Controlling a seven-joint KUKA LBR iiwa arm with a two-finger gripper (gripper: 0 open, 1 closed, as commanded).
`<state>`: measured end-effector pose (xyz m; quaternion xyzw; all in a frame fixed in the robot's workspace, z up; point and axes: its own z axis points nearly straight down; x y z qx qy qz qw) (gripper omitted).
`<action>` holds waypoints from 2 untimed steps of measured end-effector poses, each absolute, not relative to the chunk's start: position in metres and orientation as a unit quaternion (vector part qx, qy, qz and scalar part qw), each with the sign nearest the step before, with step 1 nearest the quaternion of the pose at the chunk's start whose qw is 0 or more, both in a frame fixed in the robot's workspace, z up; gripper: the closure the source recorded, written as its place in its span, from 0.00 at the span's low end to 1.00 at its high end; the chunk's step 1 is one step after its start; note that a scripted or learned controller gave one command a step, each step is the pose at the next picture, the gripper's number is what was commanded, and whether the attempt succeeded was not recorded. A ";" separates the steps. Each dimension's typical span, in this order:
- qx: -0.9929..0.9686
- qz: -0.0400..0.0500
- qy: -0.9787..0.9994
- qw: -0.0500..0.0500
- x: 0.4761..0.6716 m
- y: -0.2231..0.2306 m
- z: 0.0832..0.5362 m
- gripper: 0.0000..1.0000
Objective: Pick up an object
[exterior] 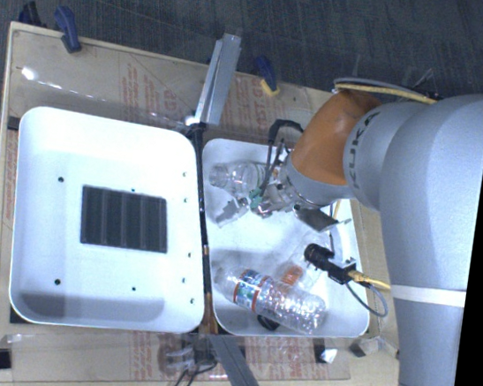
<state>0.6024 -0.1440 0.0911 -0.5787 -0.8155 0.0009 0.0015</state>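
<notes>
A grey robot arm (417,212), marked "KUKA" near its base, fills the right side and reaches down into the right bin (344,322). Its jaws (262,201) sit low in the bin's upper half, touching a crumpled clear plastic piece (232,180); whether they are open or closed cannot be told. A clear plastic bottle (280,298) with a blue and orange label lies on its side near the bin's lower edge, well apart from the jaws. The left bin (34,274) holds a dark ribbed panel (124,219). Both rest on a tabletop (107,71) over dark carpet (250,2).
</notes>
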 end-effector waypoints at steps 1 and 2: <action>-0.645 0.001 -0.764 0.000 0.587 -0.206 0.111 0.00; -0.599 0.000 -0.801 0.002 0.553 -0.209 0.091 0.00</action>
